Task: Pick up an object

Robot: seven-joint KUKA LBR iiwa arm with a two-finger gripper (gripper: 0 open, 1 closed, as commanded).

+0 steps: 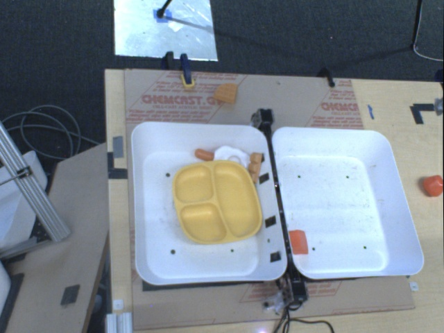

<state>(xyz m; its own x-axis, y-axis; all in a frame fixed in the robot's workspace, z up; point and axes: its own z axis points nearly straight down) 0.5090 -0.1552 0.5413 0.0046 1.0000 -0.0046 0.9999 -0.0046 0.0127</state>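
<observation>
Bench [388,103] is carrying two shallow white bins, lying side by side and touching along their inner rims. The right bin [347,186] is offering the most open room: its floor is lying bare across the middle and far side, with only a small orange-red block [297,241] sitting in the near left corner, close to the wall. The left bin [149,207] is more crowded, though a bare strip is running along its left wall and near edge.

A yellow divided tray [216,201] is lying flat in the middle of the left bin, taking up much of the floor. It is looking like a rounded square with three compartments, two on its far half and one wider on its near half, and it is sitting turned a little, its long axis running from the near left towards the far right.

Just beyond its far edge a white, rounded piece [231,155] is lying, partly tucked against the tray. Beside that, a tan piece [255,164] is resting near the bin's right wall, and an orange sausage-shaped piece [204,155] is lying crosswise, its long axis running left to right.

How far the gripper is opening, or whether it is holding anything, cannot be told.
</observation>
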